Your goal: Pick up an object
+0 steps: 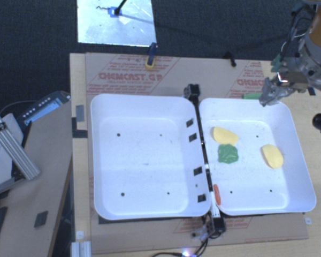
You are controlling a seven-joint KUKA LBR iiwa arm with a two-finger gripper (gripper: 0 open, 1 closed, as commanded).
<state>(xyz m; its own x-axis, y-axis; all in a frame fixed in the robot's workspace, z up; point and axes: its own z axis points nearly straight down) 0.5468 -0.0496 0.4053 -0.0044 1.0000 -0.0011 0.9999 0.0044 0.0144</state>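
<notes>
Overhead, twin white bins (pixel 144 103) — cardboard-lined bench (pixel 128 71), dark carpet (pixel 32 31)

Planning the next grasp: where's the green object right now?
The green object lies in the right bin, toward its left side near the divider, just below and touching a yellow piece, with another yellow piece to its right.
</notes>
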